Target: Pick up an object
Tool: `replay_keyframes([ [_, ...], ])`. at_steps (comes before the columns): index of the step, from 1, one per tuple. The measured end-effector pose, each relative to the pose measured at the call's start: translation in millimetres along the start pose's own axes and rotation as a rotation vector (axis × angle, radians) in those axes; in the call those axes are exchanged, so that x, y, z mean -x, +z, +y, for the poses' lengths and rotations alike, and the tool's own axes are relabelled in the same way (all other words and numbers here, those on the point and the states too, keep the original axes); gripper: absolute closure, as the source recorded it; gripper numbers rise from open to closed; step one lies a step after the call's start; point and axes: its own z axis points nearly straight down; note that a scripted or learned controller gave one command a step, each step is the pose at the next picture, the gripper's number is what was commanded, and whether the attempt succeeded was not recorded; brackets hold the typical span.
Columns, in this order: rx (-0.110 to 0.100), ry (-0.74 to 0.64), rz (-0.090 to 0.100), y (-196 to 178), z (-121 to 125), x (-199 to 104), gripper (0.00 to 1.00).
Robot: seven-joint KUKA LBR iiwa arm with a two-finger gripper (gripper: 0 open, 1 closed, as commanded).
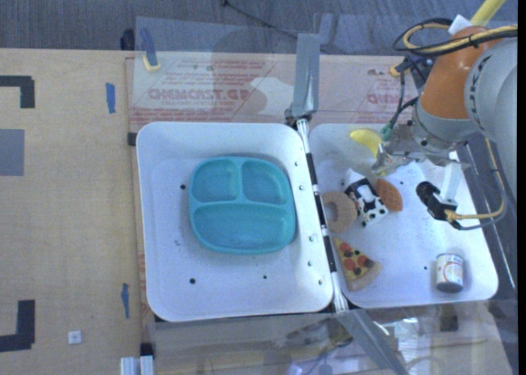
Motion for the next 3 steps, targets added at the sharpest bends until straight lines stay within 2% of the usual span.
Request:
replay_keyframes([
  [1,-0.005,-0.210,0.005,-150,21,-54,1.00],
  [2,-0.005,-0.135,0.004,-170,23,-97,1.00],
  [3,-0.008,-0.170,0.005,-167,22,-92,1.00],
])
